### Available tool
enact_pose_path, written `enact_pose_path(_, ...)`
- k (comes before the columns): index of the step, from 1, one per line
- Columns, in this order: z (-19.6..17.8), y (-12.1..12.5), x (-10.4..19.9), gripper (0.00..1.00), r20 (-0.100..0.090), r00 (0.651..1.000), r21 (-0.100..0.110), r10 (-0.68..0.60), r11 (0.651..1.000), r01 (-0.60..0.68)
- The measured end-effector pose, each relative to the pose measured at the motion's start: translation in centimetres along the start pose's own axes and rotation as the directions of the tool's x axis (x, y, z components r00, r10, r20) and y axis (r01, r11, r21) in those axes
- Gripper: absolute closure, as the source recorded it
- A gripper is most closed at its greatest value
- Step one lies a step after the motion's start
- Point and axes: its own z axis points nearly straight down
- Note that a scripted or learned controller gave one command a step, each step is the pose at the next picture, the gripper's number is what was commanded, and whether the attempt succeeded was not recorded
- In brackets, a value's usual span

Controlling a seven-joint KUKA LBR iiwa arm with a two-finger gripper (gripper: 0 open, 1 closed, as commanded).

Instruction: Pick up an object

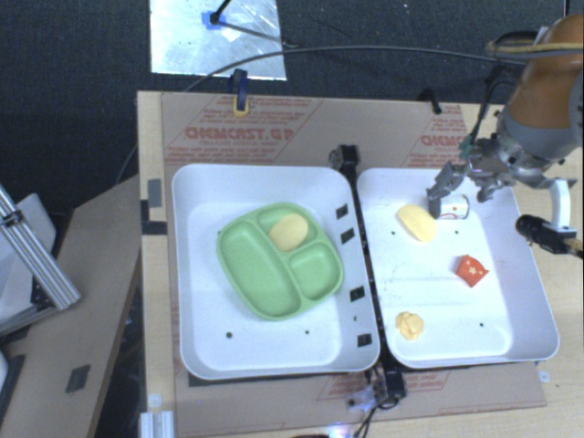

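My gripper hangs over the far part of the right bin, its two fingers spread apart with nothing between them. Just below and left of it lies a pale yellow oblong piece. A small red object rests near the bin's middle right. A small yellow lump sits toward the bin's near edge. In the left bin a green divided plate carries a yellow rounded piece in its upper compartment.
A black divider with clips runs between the two bins. Cardboard lies under both bins. A blue-yellow clamp stands at the cardboard's far edge. A cable arcs across the back.
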Motion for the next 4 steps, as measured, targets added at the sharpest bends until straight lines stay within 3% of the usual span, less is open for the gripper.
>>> enact_pose_path(1,-0.8,0.2,0.1,0.00,0.001,1.000,-0.012,-0.002,1.000,0.002)
enact_pose_path(3,10.3,1.0,0.4,0.00,0.002,1.000,-0.013,-0.004,1.000,0.004)
enact_pose_path(4,13.5,1.2,0.4,0.00,0.002,1.000,-0.014,-0.002,1.000,0.002)
